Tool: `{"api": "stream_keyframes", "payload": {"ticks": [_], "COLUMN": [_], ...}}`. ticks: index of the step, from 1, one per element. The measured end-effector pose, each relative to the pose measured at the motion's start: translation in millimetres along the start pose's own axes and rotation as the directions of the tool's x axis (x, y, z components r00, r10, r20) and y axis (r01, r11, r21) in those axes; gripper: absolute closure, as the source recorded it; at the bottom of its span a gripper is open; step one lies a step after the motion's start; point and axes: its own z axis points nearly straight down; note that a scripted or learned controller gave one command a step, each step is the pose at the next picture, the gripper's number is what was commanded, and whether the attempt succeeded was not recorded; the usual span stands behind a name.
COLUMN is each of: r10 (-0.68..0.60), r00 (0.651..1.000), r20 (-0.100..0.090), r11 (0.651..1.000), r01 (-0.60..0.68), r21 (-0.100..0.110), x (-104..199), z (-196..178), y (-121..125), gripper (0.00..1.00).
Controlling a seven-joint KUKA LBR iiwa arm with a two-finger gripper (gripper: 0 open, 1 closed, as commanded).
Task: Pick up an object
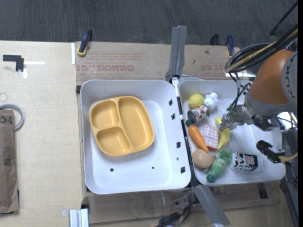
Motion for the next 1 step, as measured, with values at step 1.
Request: {"api": "stream_keyframes", "payload": {"ticks": [1], "r10": [0.046], "r00": [0.999], "r20": [-0.002], "r11": [0.999], "r01": [-0.046], "r21": [0.013], "x": [96.0], "z": [-121.1], "y": [-31.1], "gripper": [1.0]}}
